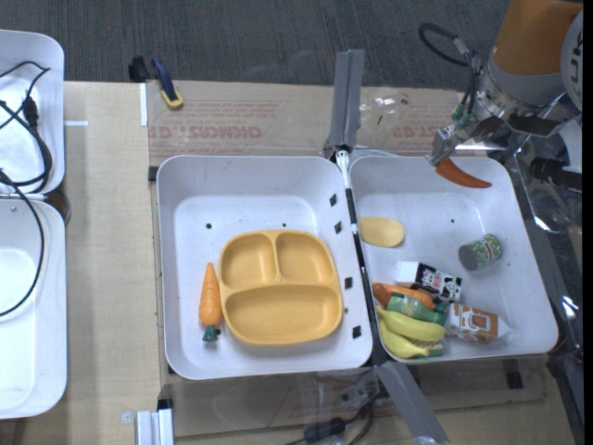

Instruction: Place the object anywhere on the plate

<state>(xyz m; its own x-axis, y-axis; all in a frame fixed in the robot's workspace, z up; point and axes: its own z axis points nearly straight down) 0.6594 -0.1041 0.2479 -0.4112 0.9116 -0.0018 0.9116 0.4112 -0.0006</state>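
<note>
A yellow divided plate (pixel 280 311) lies in the left bin (pixel 185 202) with nothing on it. My gripper (pixel 441 152) hangs over the far edge of the right bin (pixel 519 248), well to the right of the plate. A long red-orange chili pepper (pixel 463 175) sticks out from between its fingers, pointing right and slightly down, above the bin floor. The fingers are shut on the pepper's left end.
An orange carrot (pixel 210 295) lies just left of the plate. The right bin holds a pale yellow lump (pixel 382 232), a green can (pixel 480 251), bananas (pixel 410 332), a small black-and-white carton (pixel 437 282) and a juice box (pixel 474 324). A grey divider post (pixel 346 100) stands between the bins.
</note>
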